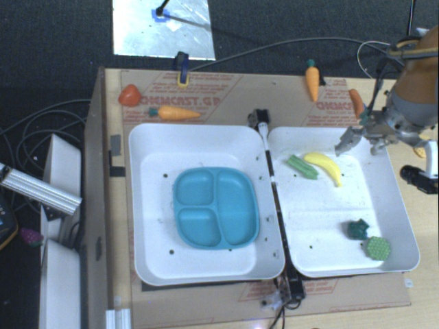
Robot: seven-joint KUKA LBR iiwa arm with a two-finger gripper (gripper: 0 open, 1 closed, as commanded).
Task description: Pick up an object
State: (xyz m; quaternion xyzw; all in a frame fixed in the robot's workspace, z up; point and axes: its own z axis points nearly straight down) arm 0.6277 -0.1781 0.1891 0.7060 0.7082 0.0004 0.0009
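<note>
In the right bin [391, 190], a yellow banana [326, 165] lies near the back, with a green pod-like piece [302, 166] just left of it. A dark teal object [357, 229] and a light green bumpy object [377, 248] rest close together at the bin's front right. My gripper [360, 142] hangs over the back right part of this bin, up and to the right of the banana. Its fingers [344, 142] are spread open with nothing between them.
The left bin [147, 184] holds a blue divided plate [216, 208]. On the cardboard behind the bins lie a red tomato [129, 96], three carrots [177, 113] [313, 81] [356, 101] and a blue clamp [182, 67]. Cables run along the left side.
</note>
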